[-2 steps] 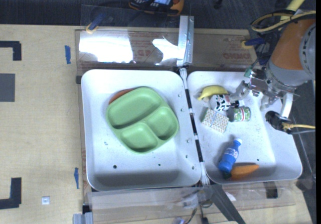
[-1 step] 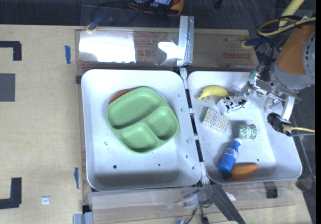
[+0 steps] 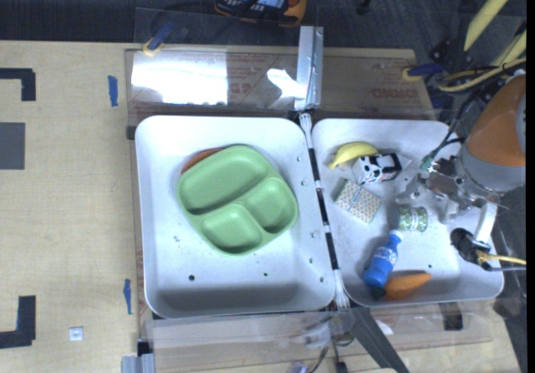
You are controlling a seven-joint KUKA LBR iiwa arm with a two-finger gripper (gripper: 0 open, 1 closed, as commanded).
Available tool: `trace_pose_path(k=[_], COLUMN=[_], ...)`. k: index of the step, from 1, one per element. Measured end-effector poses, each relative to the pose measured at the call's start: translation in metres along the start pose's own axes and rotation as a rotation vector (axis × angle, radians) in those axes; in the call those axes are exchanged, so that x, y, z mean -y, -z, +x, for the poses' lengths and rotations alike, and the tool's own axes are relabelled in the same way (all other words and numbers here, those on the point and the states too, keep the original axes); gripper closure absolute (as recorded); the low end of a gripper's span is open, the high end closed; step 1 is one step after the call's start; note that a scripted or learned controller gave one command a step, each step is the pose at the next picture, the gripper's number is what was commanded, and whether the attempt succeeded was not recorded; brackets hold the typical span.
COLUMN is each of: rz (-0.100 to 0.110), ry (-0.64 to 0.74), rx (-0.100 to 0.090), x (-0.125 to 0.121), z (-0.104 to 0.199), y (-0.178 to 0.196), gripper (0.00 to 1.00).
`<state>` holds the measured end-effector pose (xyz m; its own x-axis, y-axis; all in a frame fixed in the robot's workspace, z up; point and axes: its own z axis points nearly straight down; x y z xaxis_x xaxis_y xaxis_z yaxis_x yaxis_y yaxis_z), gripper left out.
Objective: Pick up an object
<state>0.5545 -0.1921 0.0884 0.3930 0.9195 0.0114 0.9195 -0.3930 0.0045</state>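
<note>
The right bin [image 3: 418,130] holds several objects. A yellow banana [image 3: 353,153] lies at its back, beside a black-and-white toy cow [image 3: 378,167]. A patterned square packet [image 3: 358,201] lies near the bin's middle. A blue bottle [image 3: 382,261] and an orange carrot [image 3: 406,282] lie at the front. A small greenish can [image 3: 411,218] sits just below my gripper [image 3: 420,193]. The gripper hangs low over the right half of this bin, close above the can. Nothing can be made out between its fingers.
The left bin [image 3: 159,221] carries a green divided plate [image 3: 237,197] with a reddish thing [image 3: 198,159] peeking out from under its back edge. A raised divider [image 3: 322,212] separates the two bins. The arm's orange band [image 3: 501,133] stands over the right bin's far edge.
</note>
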Motion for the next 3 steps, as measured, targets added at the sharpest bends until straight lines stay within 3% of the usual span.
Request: trace_pose_path(k=[1, 2, 3], rz=[-0.001, 0.004, 0.006], ry=[-0.003, 0.033, -0.233], rx=[0.006, 0.012, 0.012], x=[0.000, -0.014, 0.000], z=[-0.003, 0.008, 0.016], y=[0.009, 0.099, 0.103], gripper=[1.00, 1.00, 1.00])
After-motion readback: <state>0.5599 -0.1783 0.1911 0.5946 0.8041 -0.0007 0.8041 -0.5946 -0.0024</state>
